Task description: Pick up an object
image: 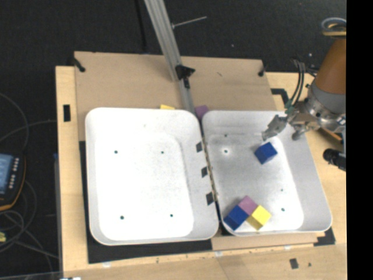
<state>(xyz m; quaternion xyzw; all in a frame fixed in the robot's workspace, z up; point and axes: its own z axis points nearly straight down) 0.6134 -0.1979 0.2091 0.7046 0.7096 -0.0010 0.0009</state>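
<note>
Bench [128, 80]: flat tan board, matte, with small black clips at its corners. A slim grey metal rail [164, 31] crosses it at a slant from the top.

Left bin [96, 156]: shallow white tray, rounded corners, smooth surface with fine speckling and a few dark dots. No blocks lie in it.

Right bin [309, 179]: same form, greyer in tone. It holds four small blocks, all cube-shaped with a plain matte finish. One blue cube [266, 153] lies alone in the upper half, turned at an angle. By the near rim, a second blue block [236, 216], a purple block [248, 203] and a yellow block [259, 216] sit touching in a cluster.

Behind the bins, a yellow piece [167, 107] and a purple piece [201, 111] show at the far rims.

Gripper [282, 127]: grey metal, over the right bin's upper right part, just above and beside the blue cube. Its fingers stand spread apart, nothing between them.
</note>
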